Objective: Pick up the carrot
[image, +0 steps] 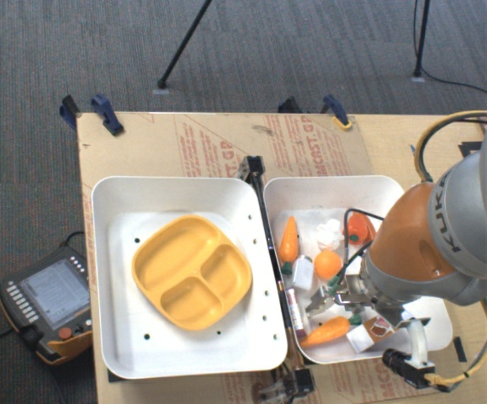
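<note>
Two carrots lie in the right bin [369,188]. One carrot [288,237] stands lengthwise near the bin's left wall, its green end toward the front. The other carrot [327,331] lies flat near the front wall, pointing left. My gripper [331,300] hangs low in the bin, just behind the front carrot and right of the first one. The arm's orange wrist [407,247] hides the bin's right half. Nothing is visibly held.
Around the gripper lie an orange ball [327,264], a white block [302,273], a red item [360,224], a dark tube [293,306] and a small box [367,335]. The left bin [113,225] holds a yellow divided plate [193,272].
</note>
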Tool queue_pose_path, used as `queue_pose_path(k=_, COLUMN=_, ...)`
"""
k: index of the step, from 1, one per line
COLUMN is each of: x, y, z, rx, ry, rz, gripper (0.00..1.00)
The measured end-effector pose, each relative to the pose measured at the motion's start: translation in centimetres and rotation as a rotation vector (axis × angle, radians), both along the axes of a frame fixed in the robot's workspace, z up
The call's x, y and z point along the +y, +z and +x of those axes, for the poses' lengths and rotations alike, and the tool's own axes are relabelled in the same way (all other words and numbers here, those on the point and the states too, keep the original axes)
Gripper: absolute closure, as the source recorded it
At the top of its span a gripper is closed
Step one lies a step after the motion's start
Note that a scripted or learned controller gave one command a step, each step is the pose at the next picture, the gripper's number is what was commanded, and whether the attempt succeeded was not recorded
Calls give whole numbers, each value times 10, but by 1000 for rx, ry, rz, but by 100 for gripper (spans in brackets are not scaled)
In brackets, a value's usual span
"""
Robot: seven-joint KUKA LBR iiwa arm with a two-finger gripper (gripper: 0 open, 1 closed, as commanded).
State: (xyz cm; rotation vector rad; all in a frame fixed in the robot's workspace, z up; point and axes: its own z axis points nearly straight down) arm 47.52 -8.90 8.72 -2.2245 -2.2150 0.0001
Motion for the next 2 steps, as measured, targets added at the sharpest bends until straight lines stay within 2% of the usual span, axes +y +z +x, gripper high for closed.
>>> queue_pose_path(k=2, x=1, y=0, z=0, rx=0, ry=-2, rz=0, gripper=0)
